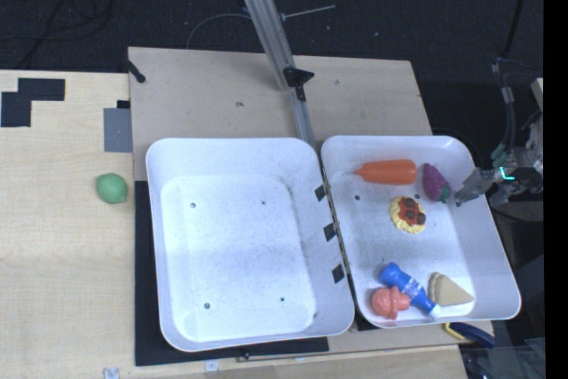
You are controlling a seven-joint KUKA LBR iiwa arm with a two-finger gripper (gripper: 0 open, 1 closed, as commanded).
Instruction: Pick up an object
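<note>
gripper: you see the gripper [465, 191] at the right rim of the right bin [484, 244], just beside the purple toy; whether it is open or closed you cannot tell, and nothing shows in its grasp.
right bin contents: you have an orange carrot [387, 171] and a purple toy [434, 181] near the far edge, a yellow pizza piece [408, 215] in the middle, and a blue object [407, 284], a pink object [387, 303] and a tan wedge [449, 289] near the front.
left bin: the left bin [169, 191] sits touching the right one.
bench: a green ball [112, 188] lies left of both bins.
</note>
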